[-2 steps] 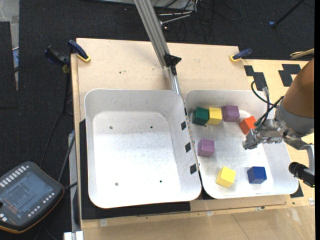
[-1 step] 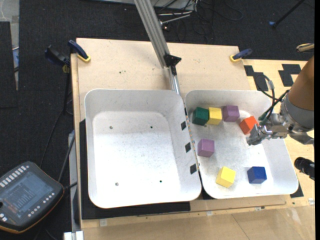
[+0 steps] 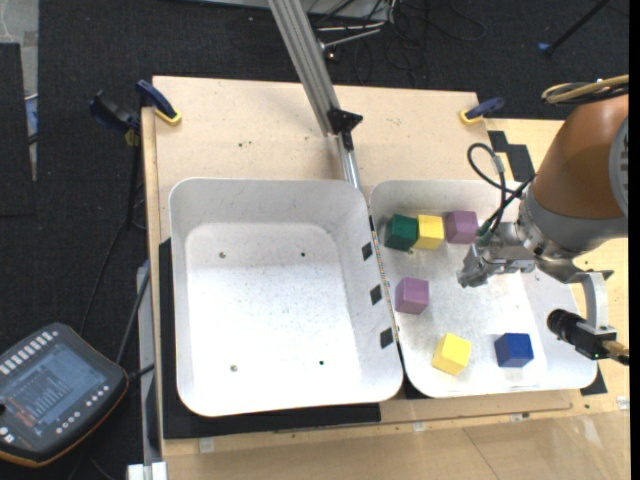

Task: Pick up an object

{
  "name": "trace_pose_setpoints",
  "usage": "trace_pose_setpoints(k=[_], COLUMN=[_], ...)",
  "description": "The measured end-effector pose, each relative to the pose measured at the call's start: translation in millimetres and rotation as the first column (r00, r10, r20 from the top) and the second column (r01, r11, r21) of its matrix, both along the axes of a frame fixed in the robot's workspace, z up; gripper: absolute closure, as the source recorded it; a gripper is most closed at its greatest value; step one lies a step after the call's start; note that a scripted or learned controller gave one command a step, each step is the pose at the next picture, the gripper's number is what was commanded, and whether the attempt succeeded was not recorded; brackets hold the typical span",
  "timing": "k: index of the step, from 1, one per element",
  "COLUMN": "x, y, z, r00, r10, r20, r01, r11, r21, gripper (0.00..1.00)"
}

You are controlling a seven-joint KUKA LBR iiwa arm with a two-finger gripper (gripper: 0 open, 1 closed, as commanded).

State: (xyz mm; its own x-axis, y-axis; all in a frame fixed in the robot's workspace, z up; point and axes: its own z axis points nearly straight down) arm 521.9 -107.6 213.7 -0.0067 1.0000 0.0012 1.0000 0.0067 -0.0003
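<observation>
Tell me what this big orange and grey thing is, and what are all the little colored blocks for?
That is a robot arm. It reaches in from the right side of the picture, and a computer program moves it. At its tip is a gripper for grabbing things. The picture comes from one camera fixed above the bench, looking down at a slant.

On the bench sit two shallow white bins. The left bin has only tiny dark specks. The right bin holds six blocks: a green block, a yellow block and a purple block in a row at the back, another purple block in the middle, and another yellow block and a blue block in front.

The robot's job is to pick one up. Its gripper hovers over the right bin, and I see no block in it.
</observation>
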Motion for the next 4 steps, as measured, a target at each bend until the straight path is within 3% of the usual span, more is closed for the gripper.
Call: trace_pose_setpoints(k=[1, 4], x=[13, 50], y=[46, 197], z=[13, 6], r00=[1.0, 1.0], r10=[0.001, 0.001], r20=[0.003, 0.002], r01=[-0.001, -0.001], r11=[1.0, 1.0], r21=[0.0, 0.001], gripper=[1.0, 1.0])
